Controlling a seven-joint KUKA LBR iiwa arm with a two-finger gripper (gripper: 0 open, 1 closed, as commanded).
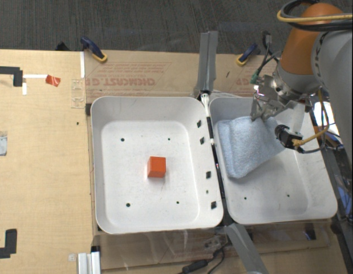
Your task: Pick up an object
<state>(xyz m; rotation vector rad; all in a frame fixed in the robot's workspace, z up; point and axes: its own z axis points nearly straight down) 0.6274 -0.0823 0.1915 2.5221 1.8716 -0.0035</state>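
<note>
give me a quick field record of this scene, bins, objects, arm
left bin: holds an orange block near its middle
right bin: holds a pale blue-grey cloth in its upper left part
cloth state: bunched, one corner raised toward the hand
arm: enters from the right, orange band above the wrist
hand: over the right bin, at the cloth's upper right corner
grip: not clear from this view
bench: tan board under both bins

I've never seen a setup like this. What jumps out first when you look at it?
Probably the small orange block, alone near the middle of the left white bin. Next, the grey arm with its orange band reaching in from the right, its gripper at the upper edge of a pale blue cloth in the right bin.
</note>
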